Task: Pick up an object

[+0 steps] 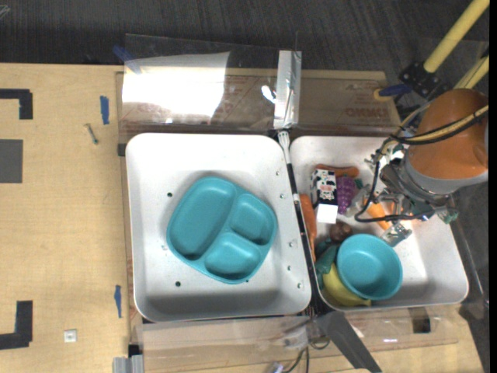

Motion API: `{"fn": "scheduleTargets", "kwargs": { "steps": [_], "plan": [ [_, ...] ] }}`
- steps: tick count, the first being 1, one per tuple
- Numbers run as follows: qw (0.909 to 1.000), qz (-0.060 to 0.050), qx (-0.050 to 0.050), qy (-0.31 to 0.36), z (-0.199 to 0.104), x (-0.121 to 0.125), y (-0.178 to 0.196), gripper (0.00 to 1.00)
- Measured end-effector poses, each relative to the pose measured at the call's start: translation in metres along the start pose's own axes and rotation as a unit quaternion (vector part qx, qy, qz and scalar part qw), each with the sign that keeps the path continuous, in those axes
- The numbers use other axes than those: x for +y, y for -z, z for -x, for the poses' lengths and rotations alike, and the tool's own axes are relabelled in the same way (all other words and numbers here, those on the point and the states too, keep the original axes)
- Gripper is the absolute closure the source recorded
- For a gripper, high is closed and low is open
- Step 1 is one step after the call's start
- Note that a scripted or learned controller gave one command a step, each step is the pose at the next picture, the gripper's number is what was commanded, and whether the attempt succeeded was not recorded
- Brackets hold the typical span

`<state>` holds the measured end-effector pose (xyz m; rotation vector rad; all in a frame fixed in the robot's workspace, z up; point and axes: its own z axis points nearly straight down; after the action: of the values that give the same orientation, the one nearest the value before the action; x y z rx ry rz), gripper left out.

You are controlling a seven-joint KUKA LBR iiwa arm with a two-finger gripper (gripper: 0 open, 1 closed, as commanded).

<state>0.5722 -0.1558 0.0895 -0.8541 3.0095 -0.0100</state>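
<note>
The counter is bare brown board at far left, marked with black corner brackets and bits of blue tape. The left bin holds a teal divided tray, lying flat near the middle and turned a little askew, clear of all four walls.

The right bin is crowded along its left side. A cow-patterned box sits near the top, with a purple thing just beside it and an orange piece running down along the bin's left wall; these overlap, and their shapes are hard to make out. Lower down a teal bowl stands upright, resting against a yellow object that it largely covers; something dark green pokes out at the bowl's upper left.

The arm reaches in over the bin's upper right, its orange band and cables blocking what lies beneath. The gripper sits low, just above the bowl's rim, near the purple thing. Wires and brackets clutter it, so I cannot tell whether it is open or closed, or whether it holds anything.
</note>
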Motion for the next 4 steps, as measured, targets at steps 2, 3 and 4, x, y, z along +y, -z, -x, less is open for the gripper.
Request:
{"fn": "scheduleTargets", "kwargs": {
  "steps": [2, 3, 4],
  "plan": [
    [0.9899, 0.015, 0.03, -0.138, 0.083, -0.017, 0.008, 0.0],
    [0.9862, 0.0, 0.002, -0.165, 0.011, -0.015, 0.0, 0.0],
    [0.9865, -0.003, -0.007, -0.164, 0.018, -0.015, 0.014, 1.0]
  ]
}}
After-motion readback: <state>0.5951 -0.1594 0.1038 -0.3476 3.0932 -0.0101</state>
